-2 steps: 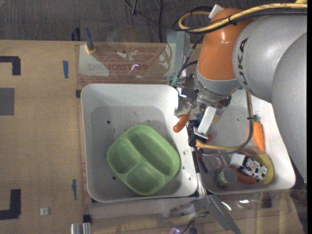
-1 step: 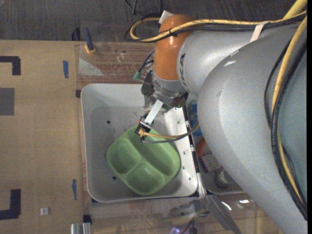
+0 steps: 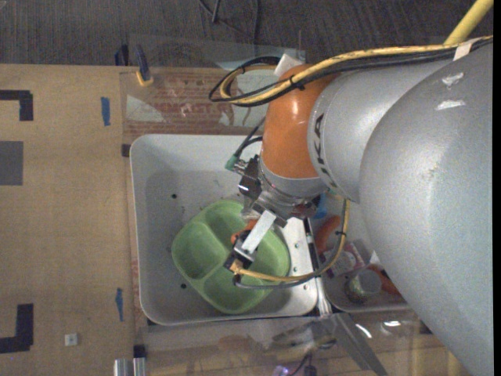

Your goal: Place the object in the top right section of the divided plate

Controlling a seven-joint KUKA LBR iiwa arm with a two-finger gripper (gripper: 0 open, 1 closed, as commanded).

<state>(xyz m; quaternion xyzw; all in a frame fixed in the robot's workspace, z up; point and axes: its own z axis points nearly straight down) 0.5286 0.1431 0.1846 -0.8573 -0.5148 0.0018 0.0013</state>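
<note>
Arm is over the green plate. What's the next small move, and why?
Probably a short lift straight up. The wrist sits over the right side of the green divided plate in the left bin, covering its sections there, so what lies beneath cannot be told; some height would likely clear the view before committing.

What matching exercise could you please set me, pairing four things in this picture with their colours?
Things:
1. divided plate
2. bin holding the plate
3. band above the wrist
4. tape strip on the bench

Colours:
A. white
B. blue
C. green
D. orange

Pairs: 1-C, 2-A, 3-D, 4-B.
</note>
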